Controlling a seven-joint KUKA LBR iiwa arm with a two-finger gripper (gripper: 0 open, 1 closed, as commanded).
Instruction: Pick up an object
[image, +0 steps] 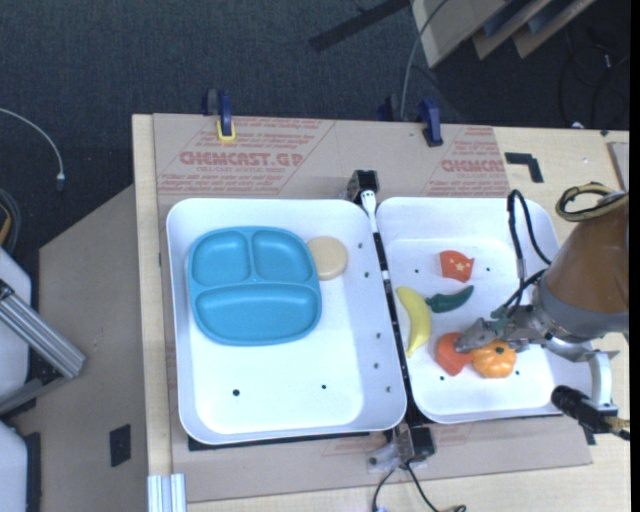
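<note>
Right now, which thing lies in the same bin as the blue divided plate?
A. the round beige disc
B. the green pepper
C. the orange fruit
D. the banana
A: the round beige disc rests beside the blue divided plate in the left bin.

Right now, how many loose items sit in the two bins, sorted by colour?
Blue: 1, divided tray in the left bin
Cream: 1, round disc beside the tray
Yellow: 1, banana in the right bin
Green: 1, pepper
Red: 2, upper piece, lower piece
Orange: 1, fruit by the hand
Total: 7
</note>
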